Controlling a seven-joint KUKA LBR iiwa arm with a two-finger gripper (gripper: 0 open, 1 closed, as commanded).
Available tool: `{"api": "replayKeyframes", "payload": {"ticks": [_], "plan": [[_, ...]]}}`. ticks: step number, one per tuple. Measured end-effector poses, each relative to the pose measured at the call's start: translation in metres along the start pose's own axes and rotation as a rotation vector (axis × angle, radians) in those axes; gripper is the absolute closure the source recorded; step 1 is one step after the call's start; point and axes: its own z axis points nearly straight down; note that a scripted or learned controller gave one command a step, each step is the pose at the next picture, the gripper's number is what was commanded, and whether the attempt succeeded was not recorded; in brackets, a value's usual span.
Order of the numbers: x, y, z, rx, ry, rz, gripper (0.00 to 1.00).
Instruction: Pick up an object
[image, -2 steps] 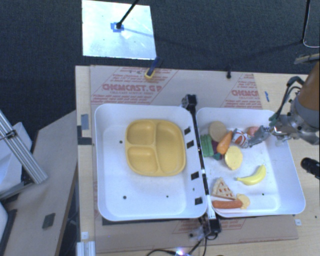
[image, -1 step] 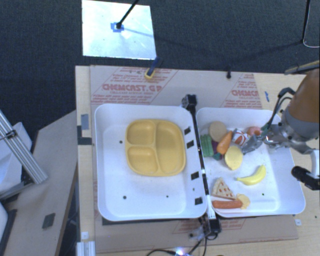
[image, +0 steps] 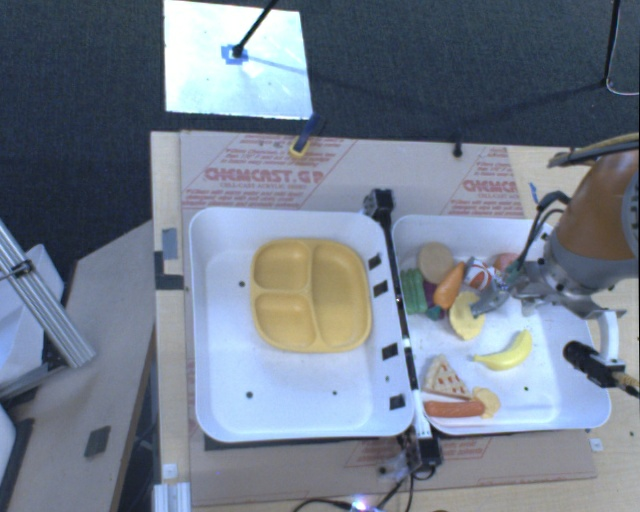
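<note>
Toy food heaped in right bin; gripper low among it, open or closed impossible to tell.

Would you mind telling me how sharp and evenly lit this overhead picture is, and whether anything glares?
Camera view: lighting is soft and even, the left bin white without blown highlights; the yellow tray casts hardly any shadow; the metal plate on the dark floor shines pale; the toy food, such as the banana, looks slightly soft.
</note>
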Motion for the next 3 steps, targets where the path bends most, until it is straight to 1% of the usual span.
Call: {"api": "replayKeyframes", "payload": {"ticks": [1,2,3], "plan": [[0.001,0.003,0.041,-0.007,0.003,0.0,0.0],[-0.001,0.004,0.028,-0.013,-0.002,-0.001,1.0],[0.0,0.009,-0.036,-0.011,-0.003,-0.003,1.0]]}}
